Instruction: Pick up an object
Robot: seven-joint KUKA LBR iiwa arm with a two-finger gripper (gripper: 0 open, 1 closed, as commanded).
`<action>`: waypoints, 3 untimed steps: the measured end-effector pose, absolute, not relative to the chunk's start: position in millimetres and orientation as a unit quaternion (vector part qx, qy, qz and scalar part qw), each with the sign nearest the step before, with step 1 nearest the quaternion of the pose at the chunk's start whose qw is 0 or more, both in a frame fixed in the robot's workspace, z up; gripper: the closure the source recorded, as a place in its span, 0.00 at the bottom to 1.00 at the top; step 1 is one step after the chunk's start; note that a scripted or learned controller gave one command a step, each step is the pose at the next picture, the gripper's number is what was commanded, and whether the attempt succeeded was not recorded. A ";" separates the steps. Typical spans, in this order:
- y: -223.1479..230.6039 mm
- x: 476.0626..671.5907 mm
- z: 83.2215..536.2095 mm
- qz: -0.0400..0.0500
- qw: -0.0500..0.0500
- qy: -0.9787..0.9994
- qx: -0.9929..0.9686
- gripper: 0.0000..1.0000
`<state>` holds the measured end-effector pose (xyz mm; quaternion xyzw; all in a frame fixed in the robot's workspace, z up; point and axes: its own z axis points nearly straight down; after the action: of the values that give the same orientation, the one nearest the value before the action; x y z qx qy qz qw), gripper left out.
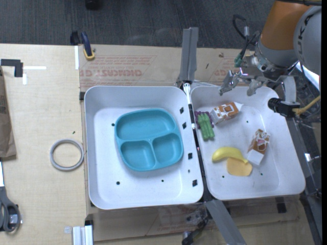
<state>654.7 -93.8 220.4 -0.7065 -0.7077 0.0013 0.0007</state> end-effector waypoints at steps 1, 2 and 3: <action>-94.7 601.4 128.1 0.001 0.001 -0.703 -0.711 0.00; -113.4 537.7 90.8 0.001 0.001 -0.726 -0.687 0.00; -105.2 517.2 90.9 0.001 0.001 -0.673 -0.740 0.00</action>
<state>517.2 -105.2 90.9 -0.7400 -0.6726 0.0007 0.0013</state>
